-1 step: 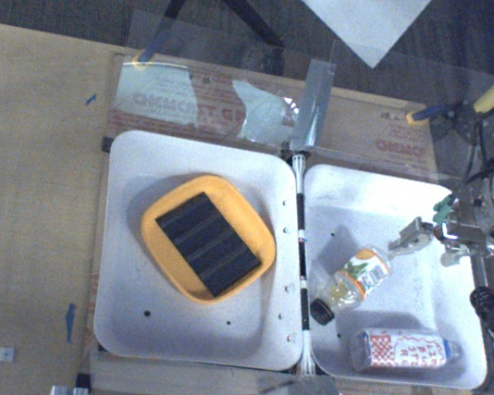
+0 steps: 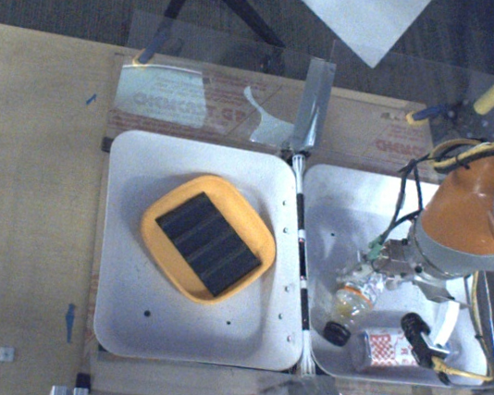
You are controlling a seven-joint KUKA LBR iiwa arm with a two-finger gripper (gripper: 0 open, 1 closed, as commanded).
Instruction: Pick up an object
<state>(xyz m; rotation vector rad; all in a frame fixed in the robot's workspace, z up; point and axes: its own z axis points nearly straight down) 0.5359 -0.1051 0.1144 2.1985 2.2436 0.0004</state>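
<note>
My gripper (image 2: 384, 262) is low in the right bin (image 2: 339, 207), reaching in from the right under the arm's orange band. Just below and left of it lies a small clear plastic bottle (image 2: 352, 296) with yellowish contents, and its black cap (image 2: 335, 331) points to the bin's front. The gripper's tip is touching or nearly touching the bottle's upper end, and I cannot tell whether it grips it. A red-and-white checkered packet (image 2: 386, 348) lies near the front wall of the right bin.
The left bin (image 2: 137, 183) holds a yellow rounded tray with a black ribbed insert (image 2: 207, 244) at its middle. A metal divider (image 2: 299, 248) separates the two bins. Bare wooden bench lies to the left.
</note>
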